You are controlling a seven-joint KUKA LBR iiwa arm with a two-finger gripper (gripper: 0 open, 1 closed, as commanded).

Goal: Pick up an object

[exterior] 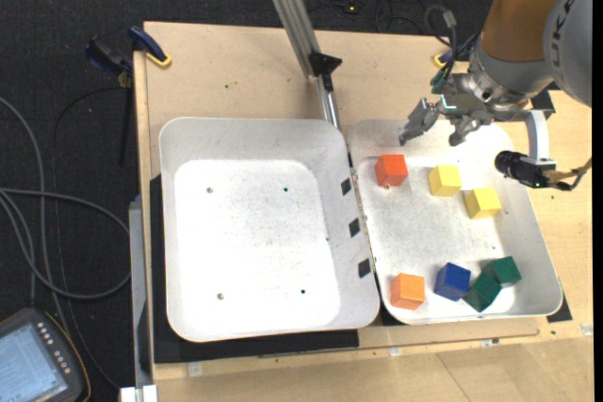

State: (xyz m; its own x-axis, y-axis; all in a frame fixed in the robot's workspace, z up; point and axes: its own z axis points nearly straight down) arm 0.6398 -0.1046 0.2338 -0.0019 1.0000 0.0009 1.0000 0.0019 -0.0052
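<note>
Two white bins sit side by side on the bench, and the blocks all lie in the right bin (528, 231). The gripper (435, 125) hangs at that bin's twelve o'clock edge with its two fingers spread apart and nothing between them. It looks ready to drop down on something. A red-orange block (391, 170) sits closest, at about seven o'clock from the gripper, so that may be the one to grab. Two yellow blocks (445, 180) lie just to its three o'clock side. Down at the bin's six o'clock end sit an orange block (407, 290), a blue block (452, 281) and two green blocks (497, 281) (these are bunched close, which makes grabbing harder). The left bin (179, 202) holds no blocks.
</note>
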